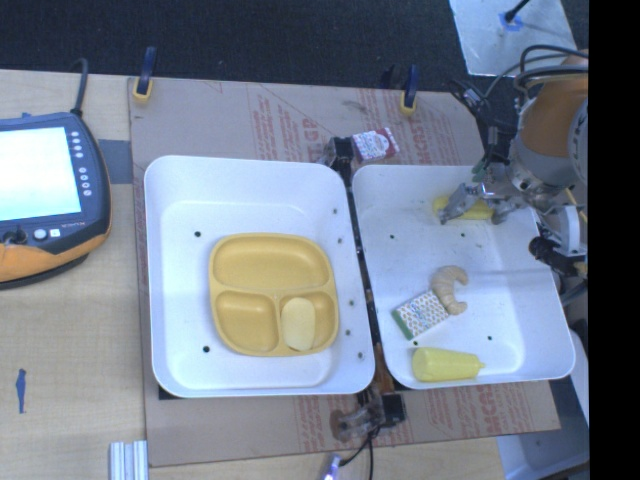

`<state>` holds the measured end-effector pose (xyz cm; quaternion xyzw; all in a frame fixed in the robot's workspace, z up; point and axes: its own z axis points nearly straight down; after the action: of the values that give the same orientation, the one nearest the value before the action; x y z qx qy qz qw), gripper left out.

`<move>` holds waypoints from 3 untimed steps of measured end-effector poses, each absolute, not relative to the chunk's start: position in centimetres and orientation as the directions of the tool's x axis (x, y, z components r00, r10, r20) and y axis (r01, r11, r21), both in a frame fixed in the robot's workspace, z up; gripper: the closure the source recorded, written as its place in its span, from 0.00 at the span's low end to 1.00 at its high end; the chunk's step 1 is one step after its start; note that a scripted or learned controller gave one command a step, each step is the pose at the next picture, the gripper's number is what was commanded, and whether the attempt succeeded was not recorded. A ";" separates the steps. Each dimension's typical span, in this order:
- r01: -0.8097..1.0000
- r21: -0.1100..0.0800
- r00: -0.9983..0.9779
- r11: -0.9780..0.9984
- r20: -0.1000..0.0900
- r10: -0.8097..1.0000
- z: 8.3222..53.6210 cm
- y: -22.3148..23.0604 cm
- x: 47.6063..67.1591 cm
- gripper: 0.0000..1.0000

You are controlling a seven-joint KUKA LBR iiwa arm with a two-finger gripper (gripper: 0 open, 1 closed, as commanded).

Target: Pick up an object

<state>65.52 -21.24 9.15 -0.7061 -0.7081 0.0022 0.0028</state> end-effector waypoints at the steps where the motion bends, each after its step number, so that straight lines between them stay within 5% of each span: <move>1: 1.000 -0.005 -0.004 0.004 0.000 1.000 9.2 -21.2 53.3 0.00; 2: 1.000 -0.002 -0.005 0.005 0.000 1.000 9.2 -19.2 60.8 0.00; 3: 1.000 -0.002 -0.002 0.002 -0.001 1.000 19.3 -21.3 49.1 0.00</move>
<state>49.10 -21.30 19.32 -0.7065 -0.7077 0.0008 0.0003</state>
